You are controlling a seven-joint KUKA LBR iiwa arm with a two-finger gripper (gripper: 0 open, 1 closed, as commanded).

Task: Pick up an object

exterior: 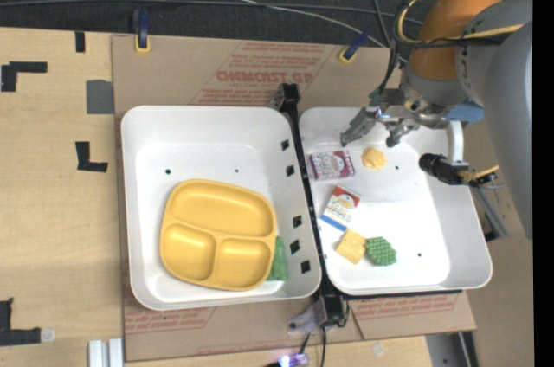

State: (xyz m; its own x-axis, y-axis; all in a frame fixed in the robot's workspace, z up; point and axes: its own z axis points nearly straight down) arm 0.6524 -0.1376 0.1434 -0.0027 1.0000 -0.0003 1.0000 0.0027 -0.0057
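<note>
We see the gripper [374, 130] hanging over the far part of the right bin [450, 222], its two fingers spread apart with nothing between them. Just below and slightly to its right lies a small pale-yellow lump [373, 157], which we take to be the nearest candidate for the pick. It looks like a light toy piece, rounded and probably smooth plastic, so we expect it to weigh almost nothing but to slip or roll if pinched off-centre; we would close across its widest middle, fingers low against the bin floor. Other choices sit further forward in the same bin: a flat printed packet [331, 164] near the divider, a small red-and-white card box [340, 207], a yellow wedge [351, 247] and, touching it, a knobbly green piece [380, 251]. The packet looks thin and hard to get under; the wedge and green piece look stiff, with better edges to grip. In the left bin [143, 140] lies a yellow divided tray [216, 234], too broad for these fingers, in our judgement.
</note>
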